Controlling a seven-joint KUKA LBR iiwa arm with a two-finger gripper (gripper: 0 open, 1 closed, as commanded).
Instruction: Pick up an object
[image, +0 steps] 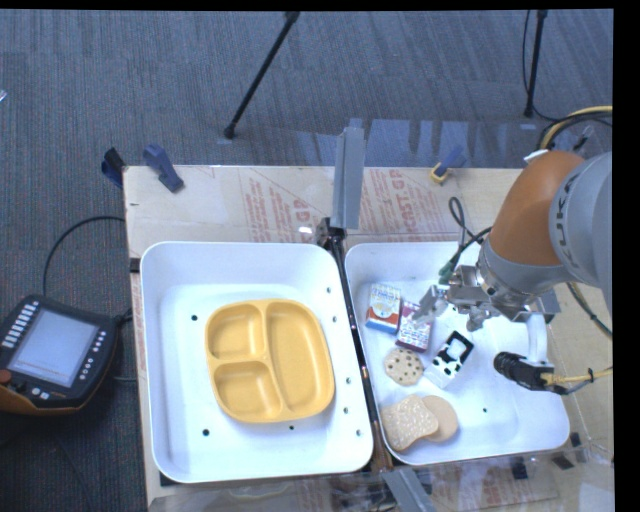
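Little can be read here — red printing runs across the cardboard sheet (400, 200) under the bins at upper centre of the frame, upside down and too blurred to make out as words. Two small cartons (398, 315) in the right bin (520, 425), at centre right, carry coloured printed faces, but their lettering is too small to tell. The handheld pendant (52, 350) at the left edge shows a pale screen with no legible characters.

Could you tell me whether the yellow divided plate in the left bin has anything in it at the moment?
Empty. The yellow plate lies flat in the left bin, and all three of its compartments show bare yellow surface.
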